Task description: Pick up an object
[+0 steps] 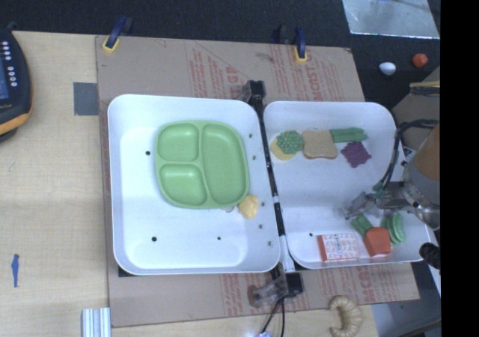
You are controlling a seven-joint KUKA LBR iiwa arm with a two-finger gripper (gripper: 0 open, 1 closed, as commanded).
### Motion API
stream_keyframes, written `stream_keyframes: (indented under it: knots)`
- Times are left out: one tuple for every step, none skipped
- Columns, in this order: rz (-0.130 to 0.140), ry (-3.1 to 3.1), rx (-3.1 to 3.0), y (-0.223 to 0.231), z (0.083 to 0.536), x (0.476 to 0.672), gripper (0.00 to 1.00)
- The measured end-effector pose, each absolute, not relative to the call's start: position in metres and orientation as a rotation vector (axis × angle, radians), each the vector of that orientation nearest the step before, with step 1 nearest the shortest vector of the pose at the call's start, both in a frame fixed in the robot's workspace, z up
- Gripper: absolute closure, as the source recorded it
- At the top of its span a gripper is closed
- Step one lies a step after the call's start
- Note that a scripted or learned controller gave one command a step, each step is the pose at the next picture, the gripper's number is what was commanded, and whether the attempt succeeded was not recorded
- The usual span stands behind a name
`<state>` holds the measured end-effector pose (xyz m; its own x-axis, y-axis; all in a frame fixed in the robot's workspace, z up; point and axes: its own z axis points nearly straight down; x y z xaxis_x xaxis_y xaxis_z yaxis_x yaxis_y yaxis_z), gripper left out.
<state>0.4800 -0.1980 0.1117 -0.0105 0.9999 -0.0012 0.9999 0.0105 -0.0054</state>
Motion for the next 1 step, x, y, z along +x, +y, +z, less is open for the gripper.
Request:
stream_keyframes:
  knots:
    - [0.009, -2.233, -2.207, -0.199, 0.1219, 0.48, 1.0]
